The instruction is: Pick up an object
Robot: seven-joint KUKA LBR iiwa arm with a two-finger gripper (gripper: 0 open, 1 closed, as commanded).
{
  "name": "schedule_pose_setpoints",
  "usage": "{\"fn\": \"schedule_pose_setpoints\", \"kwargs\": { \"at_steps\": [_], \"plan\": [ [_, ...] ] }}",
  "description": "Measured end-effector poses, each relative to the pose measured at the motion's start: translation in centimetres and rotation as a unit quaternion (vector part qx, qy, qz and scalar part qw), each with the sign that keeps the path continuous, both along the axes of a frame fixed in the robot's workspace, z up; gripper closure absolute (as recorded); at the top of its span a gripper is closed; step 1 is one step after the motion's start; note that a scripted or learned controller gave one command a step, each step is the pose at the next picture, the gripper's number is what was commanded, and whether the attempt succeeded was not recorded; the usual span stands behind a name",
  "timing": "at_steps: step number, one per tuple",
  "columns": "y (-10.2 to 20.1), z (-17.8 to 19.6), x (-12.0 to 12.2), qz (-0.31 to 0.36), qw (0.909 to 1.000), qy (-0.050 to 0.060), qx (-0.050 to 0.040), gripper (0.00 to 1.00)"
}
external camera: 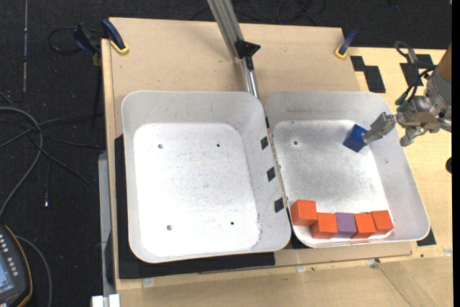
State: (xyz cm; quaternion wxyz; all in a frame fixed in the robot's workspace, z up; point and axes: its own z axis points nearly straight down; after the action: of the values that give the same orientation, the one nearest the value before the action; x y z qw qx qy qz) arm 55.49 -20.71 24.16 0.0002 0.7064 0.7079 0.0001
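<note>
Pincer reaching over right bin's right rim; blue block at its tip; grip cannot be told.

Two matt, speckled white plastic bins sit on a pale, smooth wooden bench.
</note>
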Motion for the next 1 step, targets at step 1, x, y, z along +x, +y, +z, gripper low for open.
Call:
{"fn": "schedule_pose_setpoints", "kwargs": {
  "at_steps": [1],
  "plan": [
    [-1.68,-12.73,6.73,0.001,1.0000,0.002,-0.0003,0.00]
  ]
}}
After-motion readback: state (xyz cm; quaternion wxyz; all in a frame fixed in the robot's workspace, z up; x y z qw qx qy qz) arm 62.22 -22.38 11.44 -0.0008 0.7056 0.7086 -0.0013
